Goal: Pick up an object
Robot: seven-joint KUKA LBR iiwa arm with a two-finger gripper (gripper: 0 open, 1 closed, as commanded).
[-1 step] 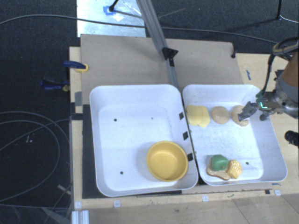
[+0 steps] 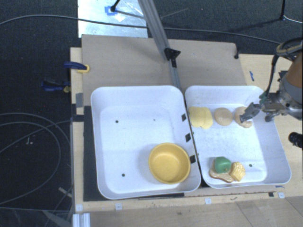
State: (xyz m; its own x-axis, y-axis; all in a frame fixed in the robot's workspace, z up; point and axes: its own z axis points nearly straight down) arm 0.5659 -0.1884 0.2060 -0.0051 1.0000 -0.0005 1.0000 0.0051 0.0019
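My tool point(image 2: 247, 117) sits at the three o'clock edge of the right bin point(image 2: 274, 171), low over a tan round piece point(image 2: 241, 113); whether its fingers are apart or together I cannot tell. At nine o'clock from it lie a beige ball point(image 2: 223, 116) and a yellow lump point(image 2: 201, 117). A green toy point(image 2: 221, 164) rests toward six o'clock. The left bin point(image 2: 109, 126) holds a yellow bowl point(image 2: 169, 162).
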